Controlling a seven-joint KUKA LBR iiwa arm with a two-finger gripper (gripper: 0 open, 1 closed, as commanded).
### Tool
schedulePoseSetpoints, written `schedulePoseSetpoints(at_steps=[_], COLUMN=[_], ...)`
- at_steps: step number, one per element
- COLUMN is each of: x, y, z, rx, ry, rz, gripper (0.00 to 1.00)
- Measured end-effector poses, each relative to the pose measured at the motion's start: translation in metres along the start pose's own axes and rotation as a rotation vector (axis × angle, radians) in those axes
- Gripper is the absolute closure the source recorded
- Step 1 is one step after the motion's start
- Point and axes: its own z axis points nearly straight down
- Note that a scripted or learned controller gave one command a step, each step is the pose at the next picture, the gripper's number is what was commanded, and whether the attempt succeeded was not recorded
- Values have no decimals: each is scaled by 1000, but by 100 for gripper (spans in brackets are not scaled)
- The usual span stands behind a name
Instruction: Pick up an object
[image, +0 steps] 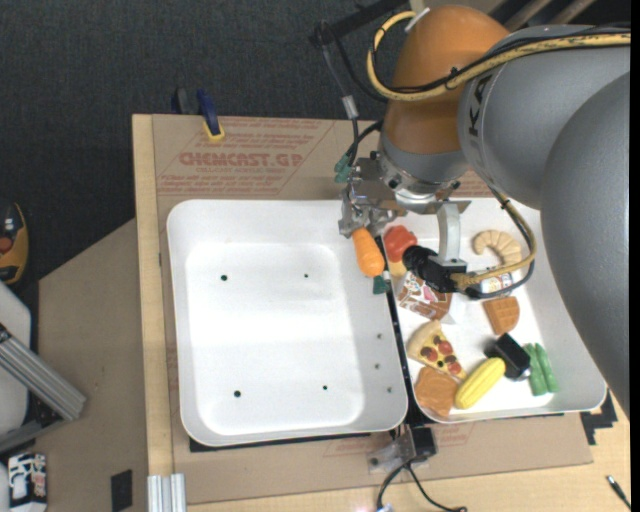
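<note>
Pincer (362, 222) clamps the small orange plastic carrot (368, 253) above the bins' shared edge; its thin grip could slip.

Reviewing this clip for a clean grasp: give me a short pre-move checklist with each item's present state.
1. Tool in view above the bins' shared edge: ok.
2. Carrot directly under the tool, touching or near it: ok.
3. Carrot actually gripped: cannot tell; the contact is too small to read.
4. Carrot clear of neighbours: not ok; the red piece sits right beside it.
5. Left bin has bare floor for a drop: ok.
6. Other items, such as the corn and croissant, resting inside the right bin: ok.
</note>
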Motion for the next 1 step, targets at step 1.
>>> schedulePoseSetpoints(at_steps=[1], x=[7], y=[48], z=[-27], rx=[-10], ry=[-3], rz=[3], gripper=[100])
